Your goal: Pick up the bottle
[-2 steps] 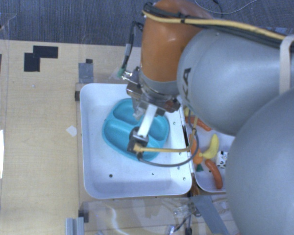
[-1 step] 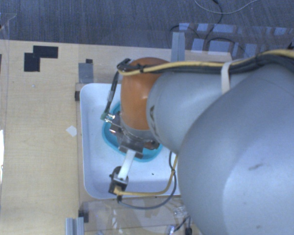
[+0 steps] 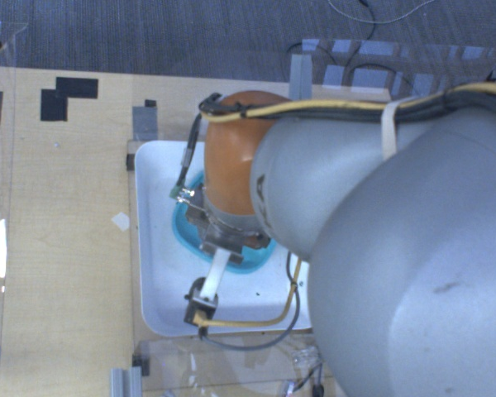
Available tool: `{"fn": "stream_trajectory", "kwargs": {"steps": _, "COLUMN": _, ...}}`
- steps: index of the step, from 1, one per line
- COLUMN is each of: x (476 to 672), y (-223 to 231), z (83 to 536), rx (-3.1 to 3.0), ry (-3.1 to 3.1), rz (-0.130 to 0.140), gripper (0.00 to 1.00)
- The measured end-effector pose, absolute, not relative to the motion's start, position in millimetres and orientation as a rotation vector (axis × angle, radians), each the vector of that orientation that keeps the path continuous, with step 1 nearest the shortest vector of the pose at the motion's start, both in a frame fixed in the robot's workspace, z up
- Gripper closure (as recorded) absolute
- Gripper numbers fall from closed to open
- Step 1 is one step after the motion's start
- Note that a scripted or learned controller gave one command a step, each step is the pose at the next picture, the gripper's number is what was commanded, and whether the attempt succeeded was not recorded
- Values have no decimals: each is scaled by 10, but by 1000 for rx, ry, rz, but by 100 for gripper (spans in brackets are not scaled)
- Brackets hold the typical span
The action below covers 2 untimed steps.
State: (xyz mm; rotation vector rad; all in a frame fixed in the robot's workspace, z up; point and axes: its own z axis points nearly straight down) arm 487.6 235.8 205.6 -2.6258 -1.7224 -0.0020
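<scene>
My grey arm reaches in from the right and covers most of the left white bin (image 3: 157, 222). The orange wrist band (image 3: 231, 151) sits above the gripper (image 3: 227, 242), which points straight down into the bin's middle. A teal-blue object (image 3: 184, 226) lies right under the gripper. It has a curved edge that sticks out on the left and lower sides (image 3: 252, 265). The wrist hides the rest of it, so I cannot tell what it is or whether the gripper touches it.
The bin's left and front floor (image 3: 161, 296) is bare white. Wooden bench top (image 3: 58, 222) lies to the left, with black marks at the far left. Metal bin brackets stand at the back (image 3: 145, 122) and front (image 3: 124, 379).
</scene>
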Motion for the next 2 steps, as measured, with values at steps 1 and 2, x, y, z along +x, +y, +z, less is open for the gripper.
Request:
{"fn": "stream_trajectory", "kwargs": {"steps": 1, "x": 5010, "y": 2357, "z": 1921, "rx": -2708, "ry": -1592, "rz": 0, "gripper": 100}}
{"fn": "stream_trajectory", "kwargs": {"steps": 2, "x": 4873, "y": 2356, "z": 2648, "rx": -2910, "ry": -1183, "rz": -5, "gripper": 100}}
